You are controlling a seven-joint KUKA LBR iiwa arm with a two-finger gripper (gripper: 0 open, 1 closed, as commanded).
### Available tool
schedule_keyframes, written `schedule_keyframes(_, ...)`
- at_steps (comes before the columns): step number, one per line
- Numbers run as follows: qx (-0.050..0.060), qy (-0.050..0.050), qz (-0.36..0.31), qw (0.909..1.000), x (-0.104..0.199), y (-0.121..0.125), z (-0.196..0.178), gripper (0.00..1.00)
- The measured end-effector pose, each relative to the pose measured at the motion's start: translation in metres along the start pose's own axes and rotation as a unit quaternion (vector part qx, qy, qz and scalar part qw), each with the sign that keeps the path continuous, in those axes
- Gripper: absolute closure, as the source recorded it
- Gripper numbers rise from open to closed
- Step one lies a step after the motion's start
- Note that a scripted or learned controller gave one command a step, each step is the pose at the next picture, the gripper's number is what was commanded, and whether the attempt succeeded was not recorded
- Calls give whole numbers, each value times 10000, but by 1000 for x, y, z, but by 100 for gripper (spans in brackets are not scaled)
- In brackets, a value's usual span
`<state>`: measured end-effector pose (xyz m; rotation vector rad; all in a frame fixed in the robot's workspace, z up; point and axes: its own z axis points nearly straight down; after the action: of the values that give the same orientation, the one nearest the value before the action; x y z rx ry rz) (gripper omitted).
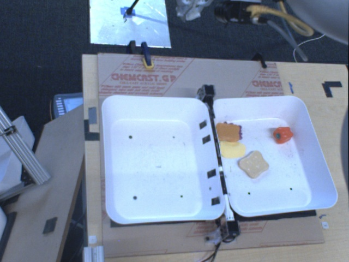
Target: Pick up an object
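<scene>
A: Where do the candidates for picking lie?

B: All in the right bin (pixel 305 119). An orange-brown toy slice (pixel 228 131) sits at about ten o'clock in it, hard by the wall shared with the left bin (pixel 117 113). A pale yellow disc (pixel 233 150) lies just below that slice, seemingly touching it, and a tan bread-shaped piece (pixel 253 164) rests beside the disc toward six o'clock. A small red-orange pepper (pixel 282 135) stands well apart at two o'clock.

A: Which looks easiest?

B: Probably the pepper, since nothing crowds it; the three near the wall leave little room for fingers.

A: And the claw?

B: The gripper (pixel 191 4) hangs at twelve o'clock, beyond the bench (pixel 305 72), high and blurred. Whether it is wide or narrow cannot be told. Nothing shows between its fingers, so no pick has been made.

A: Any writing?

B: The cardboard sheet (pixel 174 72) under the bins reads "CHEMCAST" in red, printed twice; the smaller text is illegible. The bins seem clipped together at the middle, likely to stop them sliding.
</scene>
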<state>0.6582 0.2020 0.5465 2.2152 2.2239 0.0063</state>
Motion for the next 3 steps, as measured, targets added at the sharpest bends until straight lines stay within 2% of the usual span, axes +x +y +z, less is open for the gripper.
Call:
schedule_keyframes(1,14,0,-8,10000,34,4,12,100)
schedule_keyframes(2,12,-1,2,10000,32,4,11,0)
schedule_keyframes(3,-4,3,-11,10000,32,4,-1,100)
